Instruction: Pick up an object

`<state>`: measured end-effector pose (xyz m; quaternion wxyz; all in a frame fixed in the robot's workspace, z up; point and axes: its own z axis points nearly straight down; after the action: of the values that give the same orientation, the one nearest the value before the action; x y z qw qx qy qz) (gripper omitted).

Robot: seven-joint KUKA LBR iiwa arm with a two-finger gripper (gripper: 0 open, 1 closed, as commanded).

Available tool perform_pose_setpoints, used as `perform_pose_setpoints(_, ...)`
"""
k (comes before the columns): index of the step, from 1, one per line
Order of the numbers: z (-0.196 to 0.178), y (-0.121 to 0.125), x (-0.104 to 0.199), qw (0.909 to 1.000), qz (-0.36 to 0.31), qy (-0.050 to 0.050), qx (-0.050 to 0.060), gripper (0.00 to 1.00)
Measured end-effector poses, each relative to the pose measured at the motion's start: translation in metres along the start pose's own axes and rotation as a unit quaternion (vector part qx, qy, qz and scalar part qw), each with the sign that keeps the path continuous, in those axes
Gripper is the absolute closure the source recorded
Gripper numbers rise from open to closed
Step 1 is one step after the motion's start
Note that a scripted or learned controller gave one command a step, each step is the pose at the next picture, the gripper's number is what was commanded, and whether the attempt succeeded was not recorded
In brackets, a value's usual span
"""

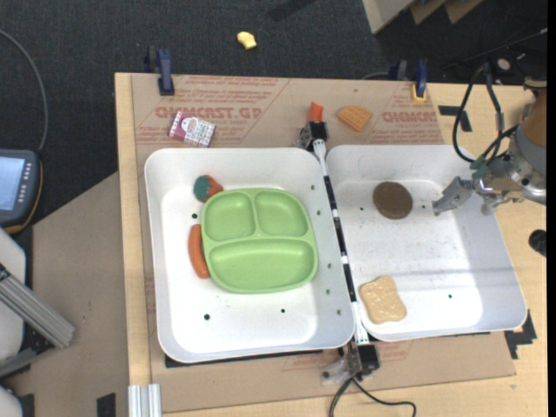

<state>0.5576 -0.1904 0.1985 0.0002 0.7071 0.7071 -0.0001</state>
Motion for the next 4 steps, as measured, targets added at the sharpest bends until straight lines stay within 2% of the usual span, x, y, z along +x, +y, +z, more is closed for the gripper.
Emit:
perform_pose_setpoints(1,0.066,0.057,0.055,1.0000,-0.004,0.001,0.000,0.00)
perform_pose_setpoints(2,0.114,0.069,0.071,1.0000,-0.001,-0.001,0.000,0.00)
perform_pose_setpoints(3,0.097,0.073,0.070,1.0000,-0.001,-0.002,-0.007,1.00)
perform_pose_setpoints(4,0.098,0.072,0.070,1.0000,-0.001,-0.002,-0.006,0.00)
